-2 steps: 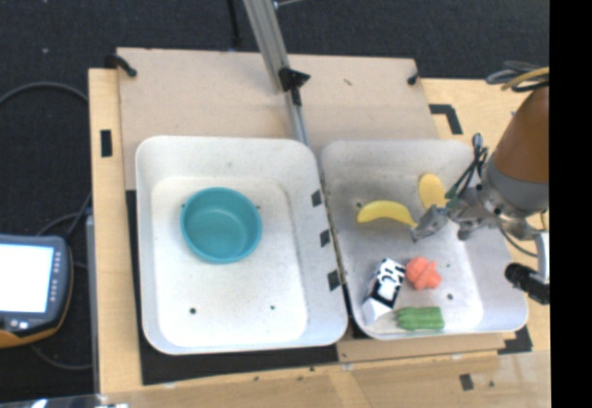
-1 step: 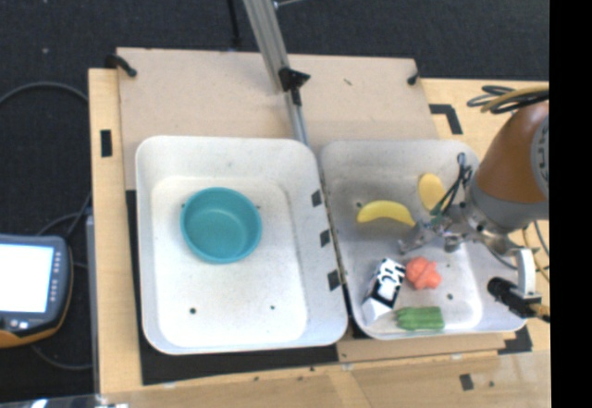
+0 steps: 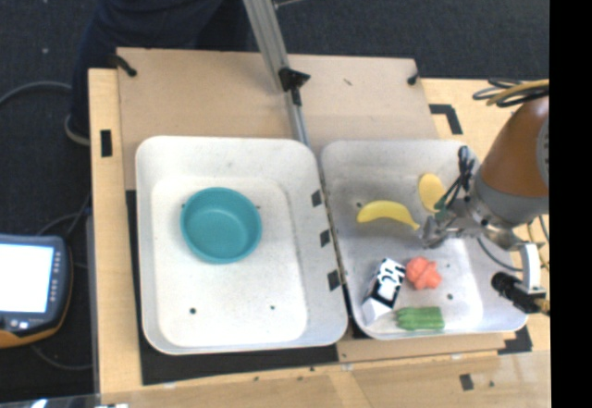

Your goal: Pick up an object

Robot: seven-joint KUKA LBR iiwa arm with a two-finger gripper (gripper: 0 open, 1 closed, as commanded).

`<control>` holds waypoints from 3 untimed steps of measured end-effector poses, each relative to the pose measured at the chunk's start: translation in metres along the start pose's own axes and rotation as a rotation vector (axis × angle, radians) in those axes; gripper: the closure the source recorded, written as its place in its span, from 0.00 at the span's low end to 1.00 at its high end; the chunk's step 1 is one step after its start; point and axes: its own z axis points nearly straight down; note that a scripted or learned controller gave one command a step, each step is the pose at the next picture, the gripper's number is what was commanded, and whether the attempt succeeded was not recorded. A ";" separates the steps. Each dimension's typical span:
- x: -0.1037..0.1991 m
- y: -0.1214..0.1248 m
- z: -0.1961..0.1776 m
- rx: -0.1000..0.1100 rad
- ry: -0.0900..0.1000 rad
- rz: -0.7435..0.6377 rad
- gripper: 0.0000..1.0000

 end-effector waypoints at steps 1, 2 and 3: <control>-0.011 0.003 -0.052 -0.003 -0.001 -0.001 1.00; -0.012 0.002 -0.096 -0.002 -0.001 -0.011 1.00; -0.009 -0.004 -0.145 -0.003 -0.001 -0.010 1.00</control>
